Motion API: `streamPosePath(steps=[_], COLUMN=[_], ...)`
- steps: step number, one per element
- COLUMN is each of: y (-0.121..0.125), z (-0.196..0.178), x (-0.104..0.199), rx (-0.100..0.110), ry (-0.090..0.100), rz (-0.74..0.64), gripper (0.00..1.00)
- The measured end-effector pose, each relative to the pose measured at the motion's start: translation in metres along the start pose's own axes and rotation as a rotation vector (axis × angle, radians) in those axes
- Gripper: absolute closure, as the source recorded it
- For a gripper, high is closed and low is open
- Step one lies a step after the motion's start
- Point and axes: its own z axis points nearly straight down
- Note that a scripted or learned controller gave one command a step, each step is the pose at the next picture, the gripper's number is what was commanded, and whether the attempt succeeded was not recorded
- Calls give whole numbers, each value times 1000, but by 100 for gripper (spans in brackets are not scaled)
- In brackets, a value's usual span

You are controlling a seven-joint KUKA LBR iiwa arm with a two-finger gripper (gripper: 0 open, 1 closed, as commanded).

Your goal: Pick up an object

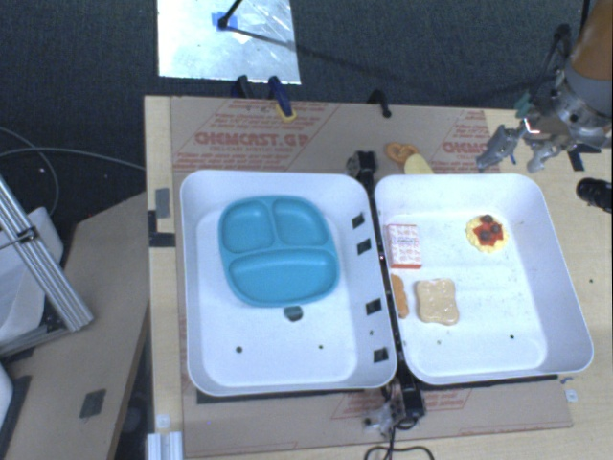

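My gripper (520, 151) hangs above the bench just behind the right bin's (560, 257) far edge, open, with nothing between its fingers. In that bin lie a red-and-white packet (403, 245), a round yellow pastry with red topping (487, 232), a slice of toast (437, 301) and a small brown piece (399, 296) next to the toast. The pastry is the nearest of these to the gripper, below and slightly left of it.
The left bin (206, 353) holds a blue divided plate (280, 250) and a small dark grey piece (294, 312). An orange pretzel shape (400, 151) and a yellow item (418, 166) lie on the cardboard behind the right bin. Black clips (374, 276) line the seam between the bins.
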Motion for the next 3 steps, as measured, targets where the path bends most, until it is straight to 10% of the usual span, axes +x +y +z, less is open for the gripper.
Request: streamPosePath(steps=[1,3], y=[-38,-131], z=[183,191], x=[-46,-49], rx=[14,-15], ry=[2,-7], rz=[6,2], gripper=[0,0])
